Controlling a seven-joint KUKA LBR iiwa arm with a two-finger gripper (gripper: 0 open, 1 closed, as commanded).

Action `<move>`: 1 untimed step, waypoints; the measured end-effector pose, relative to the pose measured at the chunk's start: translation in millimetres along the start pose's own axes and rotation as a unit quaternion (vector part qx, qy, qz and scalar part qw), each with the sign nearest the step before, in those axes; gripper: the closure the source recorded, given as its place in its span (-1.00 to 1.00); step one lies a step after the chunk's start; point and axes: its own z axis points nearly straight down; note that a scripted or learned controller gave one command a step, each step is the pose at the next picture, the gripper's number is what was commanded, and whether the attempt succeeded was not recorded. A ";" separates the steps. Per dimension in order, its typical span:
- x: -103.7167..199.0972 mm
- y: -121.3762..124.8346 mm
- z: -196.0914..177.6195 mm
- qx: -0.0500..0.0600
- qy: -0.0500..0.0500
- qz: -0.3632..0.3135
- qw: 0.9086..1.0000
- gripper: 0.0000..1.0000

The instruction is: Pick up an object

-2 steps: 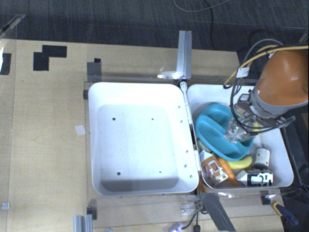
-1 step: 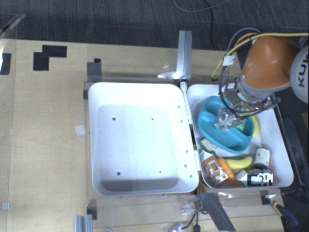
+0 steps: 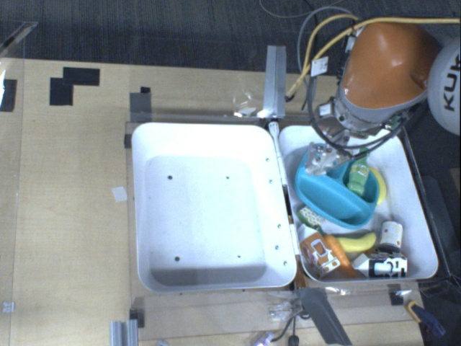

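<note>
Camera view: end effector [image 3: 322,157] over blue bowl's [image 3: 333,200] rim.

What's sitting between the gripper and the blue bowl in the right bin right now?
Nothing visible. The gripper is down over the far-left rim of the blue bowl in the right bin, with no object between them. The green object lies inside the bowl, off to the side.
</note>
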 end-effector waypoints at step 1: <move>-73.8 10.9 1.3 -0.002 0.000 0.004 1.000 1.00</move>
